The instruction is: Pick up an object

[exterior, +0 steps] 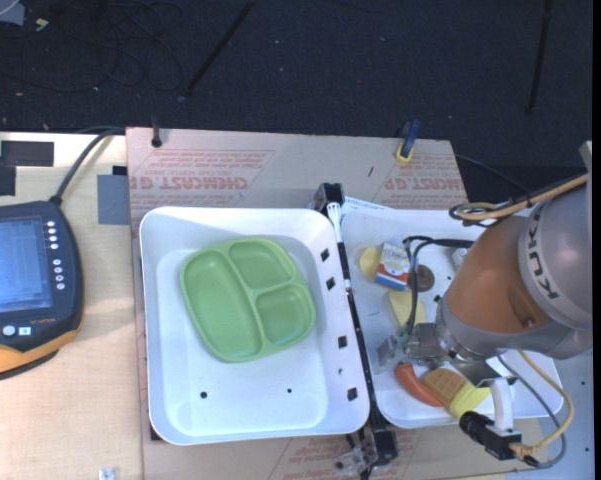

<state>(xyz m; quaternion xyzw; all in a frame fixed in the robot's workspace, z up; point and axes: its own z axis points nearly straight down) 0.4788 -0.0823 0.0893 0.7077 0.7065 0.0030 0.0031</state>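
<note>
Camera view: orange carrot-like piece beside tan biscuit, pincer state unclear.

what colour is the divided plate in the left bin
Light green, all three compartments; the divided plate shows in the camera view, lying in the left bin.

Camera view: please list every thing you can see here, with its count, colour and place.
Shallow white plastic bins: two, white, side by side on the bench.
Divided green plastic plate: one, green, in the left bin.
Orange carrot-shaped toy: one, orange, near front of right bin.
Small toy items: several, yellow, white, blue, red, in right bin.
Brown cardboard sheet: one, under the bins.
Handheld control pendant with screen: one, grey and orange, far left.
KUKA arm: one, grey with orange band, over right bin.
</note>
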